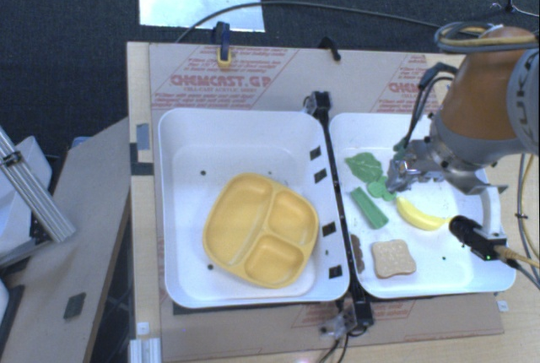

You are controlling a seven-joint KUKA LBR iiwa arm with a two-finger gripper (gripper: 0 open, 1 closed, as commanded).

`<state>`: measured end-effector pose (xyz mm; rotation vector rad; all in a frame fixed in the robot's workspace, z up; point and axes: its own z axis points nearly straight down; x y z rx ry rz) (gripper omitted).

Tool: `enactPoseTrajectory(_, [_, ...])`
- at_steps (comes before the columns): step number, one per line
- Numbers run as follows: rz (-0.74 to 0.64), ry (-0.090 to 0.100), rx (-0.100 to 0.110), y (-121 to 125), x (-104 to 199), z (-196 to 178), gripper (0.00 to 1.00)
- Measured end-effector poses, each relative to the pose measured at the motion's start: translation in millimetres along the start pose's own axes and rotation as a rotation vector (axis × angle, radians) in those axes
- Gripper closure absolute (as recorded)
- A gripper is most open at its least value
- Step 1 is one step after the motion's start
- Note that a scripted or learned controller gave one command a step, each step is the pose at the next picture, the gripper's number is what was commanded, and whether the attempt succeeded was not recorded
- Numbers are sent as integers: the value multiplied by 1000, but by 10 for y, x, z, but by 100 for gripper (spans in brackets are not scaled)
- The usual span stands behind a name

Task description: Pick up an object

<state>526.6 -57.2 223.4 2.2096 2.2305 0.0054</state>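
Camera view gives me the left bin [181, 184] with its yellow divided tray [260, 228], then the right bin [439, 277], where my gripper [403, 173] hangs low by the green leaf [364, 165], green stick [369, 207], banana [419, 215] and toast [393, 258], jaw state beyond telling.

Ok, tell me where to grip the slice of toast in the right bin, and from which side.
Take the toast slice across its two long straight sides, coming straight down from above. It lies flat on the right bin floor with bare space around it, clear of the banana and green stick, so the claw should fit.
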Motion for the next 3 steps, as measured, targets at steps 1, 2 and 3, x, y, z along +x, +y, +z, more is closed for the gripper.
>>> enactPoseTrajectory(1, [-2, 1, 1, 223, 590, -5, 100])
enactPoseTrajectory(2, [-1, 1, 1, 500, 1071, 96, 100])
enactPoseTrajectory(3, [0, 1, 1, 674, 1571, 72, 100])
